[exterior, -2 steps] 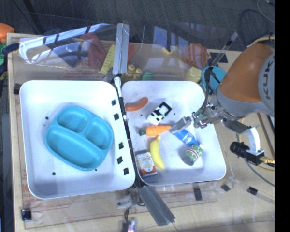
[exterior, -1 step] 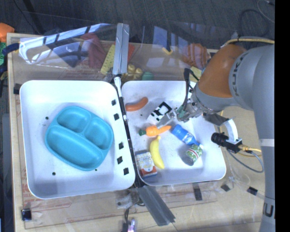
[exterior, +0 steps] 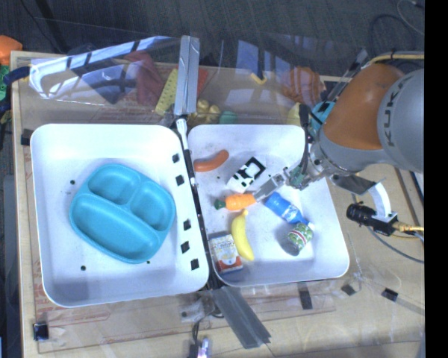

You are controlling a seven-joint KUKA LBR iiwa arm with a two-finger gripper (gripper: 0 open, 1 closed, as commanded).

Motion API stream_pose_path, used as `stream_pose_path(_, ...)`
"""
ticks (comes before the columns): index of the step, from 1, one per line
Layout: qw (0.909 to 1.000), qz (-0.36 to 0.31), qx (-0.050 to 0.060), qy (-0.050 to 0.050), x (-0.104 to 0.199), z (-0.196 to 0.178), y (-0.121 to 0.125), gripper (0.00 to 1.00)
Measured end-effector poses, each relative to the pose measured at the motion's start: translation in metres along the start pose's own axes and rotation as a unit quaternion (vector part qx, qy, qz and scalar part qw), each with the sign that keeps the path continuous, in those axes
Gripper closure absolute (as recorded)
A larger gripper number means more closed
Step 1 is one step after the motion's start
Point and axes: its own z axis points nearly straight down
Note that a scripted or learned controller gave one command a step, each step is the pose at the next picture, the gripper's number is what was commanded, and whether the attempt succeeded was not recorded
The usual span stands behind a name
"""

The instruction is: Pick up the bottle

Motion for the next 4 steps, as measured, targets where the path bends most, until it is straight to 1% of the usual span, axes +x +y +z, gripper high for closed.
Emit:
stream_pose_path(1, 1.0000, -0.002, 0.000, -0.001, -0.001, -0.010, 0.001, 1.00)
stream_pose_path(2, 1.0000, -0.002, 0.000, -0.001, -0.001, -0.010, 0.001, 0.00)
stream_pose_path(3, 0.9972, -0.074, -0.003, -0.002, -0.014, 0.057, 0.034, 0.00)
stream_pose_path(4, 0.9994, 0.034, 0.000, 0.000, -0.035, -0.018, 0.078, 0.00)
